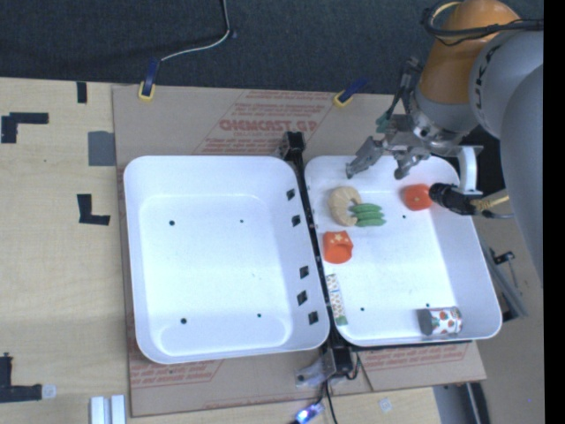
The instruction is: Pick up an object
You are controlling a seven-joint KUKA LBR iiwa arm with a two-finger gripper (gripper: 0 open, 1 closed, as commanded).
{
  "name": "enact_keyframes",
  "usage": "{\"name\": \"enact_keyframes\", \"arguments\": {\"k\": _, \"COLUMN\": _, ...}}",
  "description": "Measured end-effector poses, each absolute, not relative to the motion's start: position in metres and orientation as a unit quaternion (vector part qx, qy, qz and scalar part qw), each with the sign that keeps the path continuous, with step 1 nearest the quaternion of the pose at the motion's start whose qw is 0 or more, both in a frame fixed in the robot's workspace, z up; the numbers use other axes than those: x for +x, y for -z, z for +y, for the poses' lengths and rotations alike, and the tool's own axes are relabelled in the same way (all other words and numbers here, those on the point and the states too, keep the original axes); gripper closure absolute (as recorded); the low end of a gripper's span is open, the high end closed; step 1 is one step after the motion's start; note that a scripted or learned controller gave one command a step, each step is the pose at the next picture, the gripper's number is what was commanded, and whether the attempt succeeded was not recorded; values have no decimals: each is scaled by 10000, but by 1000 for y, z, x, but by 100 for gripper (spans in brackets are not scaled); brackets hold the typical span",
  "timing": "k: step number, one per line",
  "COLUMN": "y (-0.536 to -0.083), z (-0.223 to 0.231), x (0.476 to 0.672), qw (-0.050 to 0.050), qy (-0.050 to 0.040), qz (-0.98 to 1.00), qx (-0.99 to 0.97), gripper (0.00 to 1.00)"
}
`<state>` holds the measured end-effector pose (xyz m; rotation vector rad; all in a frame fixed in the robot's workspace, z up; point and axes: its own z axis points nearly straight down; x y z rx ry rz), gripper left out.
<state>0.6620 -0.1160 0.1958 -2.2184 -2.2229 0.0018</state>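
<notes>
Fingers of the gripper (381, 159) stand apart over the far edge of the right bin (459, 276), holding nothing, likely readying a descent. Nearest pickable things, a tan roll (343, 204) touching a green pod (368, 214), lie just below.

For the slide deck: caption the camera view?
Gripper, jaws open, above right bin holding toy foods; left bin alongside.

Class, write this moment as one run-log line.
claw: open, above right bin far edge | holding: nothing | nearest: beige item, green pods
</notes>
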Motion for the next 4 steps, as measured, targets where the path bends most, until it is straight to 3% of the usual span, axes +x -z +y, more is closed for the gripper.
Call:
{"name": "enact_keyframes", "arguments": {"k": 1, "y": -324, "z": -145, "x": 647, "qw": -63, "qy": 30, "qz": -7070, "qx": -7072, "gripper": 0}}
{"name": "enact_keyframes", "arguments": {"k": 2, "y": -439, "z": -154, "x": 670, "qw": -68, "qy": 34, "qz": -7081, "qx": -7061, "gripper": 0}}
{"name": "enact_keyframes", "arguments": {"k": 3, "y": -543, "z": -228, "x": 630, "qw": -68, "qy": 11, "qz": -7050, "qx": -7092, "gripper": 0}}
{"name": "enact_keyframes", "arguments": {"k": 4, "y": -545, "z": -222, "x": 633, "qw": -15, "qy": -10, "qz": -7076, "qx": -7067, "gripper": 100}}
